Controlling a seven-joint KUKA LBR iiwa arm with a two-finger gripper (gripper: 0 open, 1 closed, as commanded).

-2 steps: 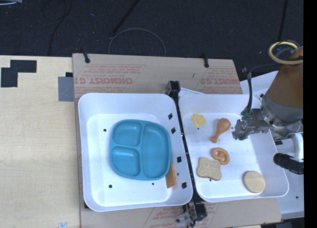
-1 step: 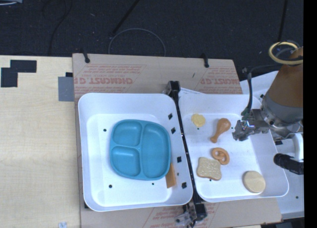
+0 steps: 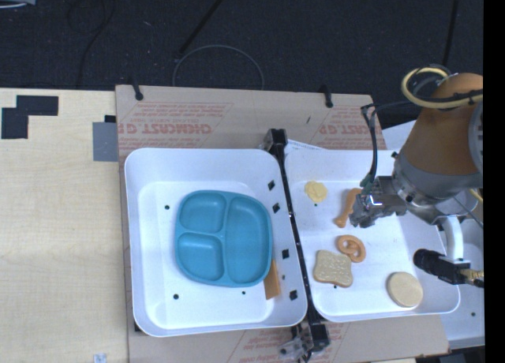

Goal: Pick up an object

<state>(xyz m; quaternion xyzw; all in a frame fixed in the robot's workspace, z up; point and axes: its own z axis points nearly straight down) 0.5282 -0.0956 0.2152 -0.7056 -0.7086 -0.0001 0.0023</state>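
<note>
Two bins: white, shallow, side by side on the bench (image 3: 55,219), meeting at a black joint down the middle.
Left bin (image 3: 146,196): holds a blue plate (image 3: 223,237) with three compartments, lying flat. A thin tan stick (image 3: 271,281) lies just beside the plate's right lower edge, against the bin wall.
Right bin (image 3: 379,306): holds five food pieces, all apart from one another.
Yellow chip (image 3: 316,192): upper left of the right bin, near the joint.
Orange stick (image 3: 346,207): lies at a slant, just left of the claw; contact with the claw cannot be judged.
Pretzel (image 3: 351,247): below the claw, near the bin's middle.
Toast (image 3: 334,268): just below and left of the pretzel, flat on the bin floor.
Round biscuit (image 3: 405,290): lower right corner of the right bin, well apart from the claw.
Arm (image 3: 442,144): reaches in from the right, orange band uppermost, wrist over the right bin.
Claw (image 3: 368,210): low over the right bin, between the orange stick and the pretzel. Open or closed: cannot tell; the wrist hides the tips. No piece is seen held.
Cardboard (image 3: 237,117): brown sheet under both bins, printed lettering visible.
</note>
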